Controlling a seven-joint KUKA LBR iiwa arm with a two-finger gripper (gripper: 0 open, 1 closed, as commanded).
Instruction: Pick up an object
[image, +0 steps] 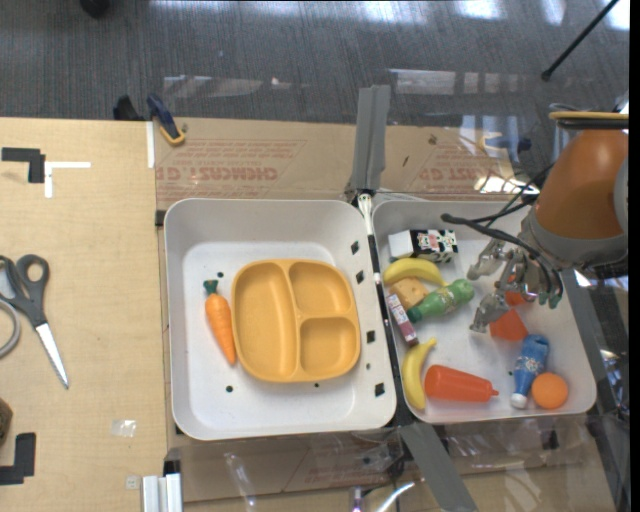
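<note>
Right of frame, over right bin | gripper above orange cone | jaws: I cannot tell | nothing lifted yet

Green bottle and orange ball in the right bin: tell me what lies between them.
In the camera view, between the green bottle and the orange ball lie the gripper, a small orange piece under it, and a blue bottle.

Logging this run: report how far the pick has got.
Done: the gripper is down inside the right-hand white bin. In hand: nothing visibly between its fingers; it is poised by the small orange-red cone. Left: grasp and lift an object.
</note>
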